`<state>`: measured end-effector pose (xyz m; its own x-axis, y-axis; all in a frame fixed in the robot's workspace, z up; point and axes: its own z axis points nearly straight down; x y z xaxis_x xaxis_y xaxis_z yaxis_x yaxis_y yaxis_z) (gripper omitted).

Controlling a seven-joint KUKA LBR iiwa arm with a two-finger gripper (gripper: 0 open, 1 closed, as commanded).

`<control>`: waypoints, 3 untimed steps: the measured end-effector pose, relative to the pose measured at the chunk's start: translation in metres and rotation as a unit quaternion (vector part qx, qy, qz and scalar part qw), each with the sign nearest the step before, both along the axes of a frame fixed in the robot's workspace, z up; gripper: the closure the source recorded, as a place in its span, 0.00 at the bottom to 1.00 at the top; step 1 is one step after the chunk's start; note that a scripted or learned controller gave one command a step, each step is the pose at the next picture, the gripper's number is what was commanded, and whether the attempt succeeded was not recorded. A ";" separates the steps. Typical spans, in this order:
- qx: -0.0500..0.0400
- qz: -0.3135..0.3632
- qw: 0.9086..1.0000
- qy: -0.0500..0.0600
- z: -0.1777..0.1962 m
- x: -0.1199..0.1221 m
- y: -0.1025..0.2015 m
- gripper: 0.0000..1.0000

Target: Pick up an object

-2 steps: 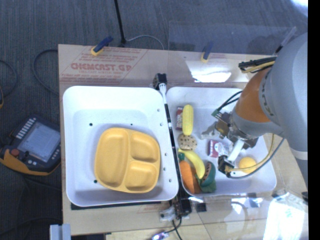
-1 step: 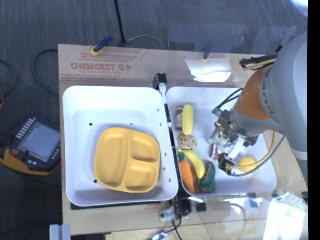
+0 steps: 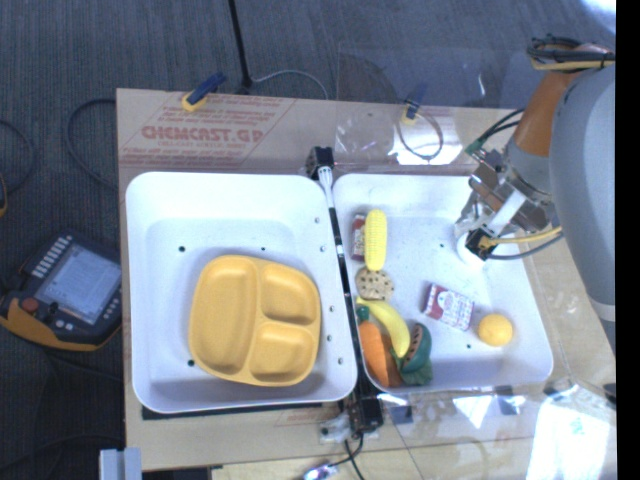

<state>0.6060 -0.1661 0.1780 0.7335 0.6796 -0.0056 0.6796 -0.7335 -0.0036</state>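
Observation:
The right bin [image 3: 440, 363] holds a yellow corn cob [image 3: 375, 238] upright near its left wall, with a small red packet [image 3: 357, 238] beside it. Below the cob lies a brown biscuit [image 3: 374, 285]. A banana [image 3: 388, 325], an orange carrot-like piece [image 3: 376, 353] and a green item [image 3: 418, 353] are piled at the front left. A red and white carton [image 3: 448, 307] and a yellow lemon [image 3: 495, 329] lie at the front right. My gripper [image 3: 478, 223] hangs over the bin's back right part, apart from all of these.
The left bin [image 3: 160, 208] carries a yellow divided tray [image 3: 255, 320]. A black rod [image 3: 333, 230] runs along the wall between the bins. A teach pendant [image 3: 62, 293] lies on the floor at the left.

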 end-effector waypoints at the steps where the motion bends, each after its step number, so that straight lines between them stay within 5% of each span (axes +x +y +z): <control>1: -0.001 0.001 1.000 0.005 0.005 0.000 0.000 1.00; 2: 0.000 -0.148 0.989 0.001 0.024 -0.066 -0.036 1.00; 3: -0.002 -0.222 0.975 0.000 0.120 -0.041 -0.058 1.00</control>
